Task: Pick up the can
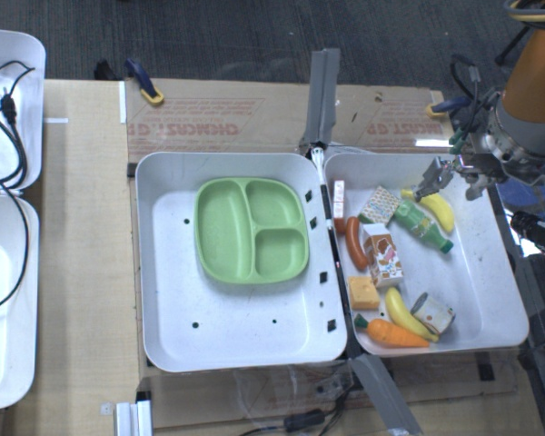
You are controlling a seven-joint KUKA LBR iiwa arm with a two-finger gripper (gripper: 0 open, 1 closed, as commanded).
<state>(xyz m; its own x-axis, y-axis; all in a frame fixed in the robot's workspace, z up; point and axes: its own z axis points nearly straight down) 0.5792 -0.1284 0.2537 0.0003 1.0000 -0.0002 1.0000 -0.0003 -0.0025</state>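
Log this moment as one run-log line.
task: pick up can | claw: above right bin's far side, near green bottle | can: lying near carrot, untouched | status: not grasped

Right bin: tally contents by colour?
Right bin:
Yellow: 3, bananas and cheese block
Orange: 1, carrot
Red-brown: 1, sausage
Green: 1, bottle
Silver: 1, can
Printed cartons: 2
Total: 9

- One fixed camera is looking down at a slant from above the tabletop.
- It is sitting far enough back to be taking in both white bins, the left bin and the right bin.
- The arm is entering from the right.
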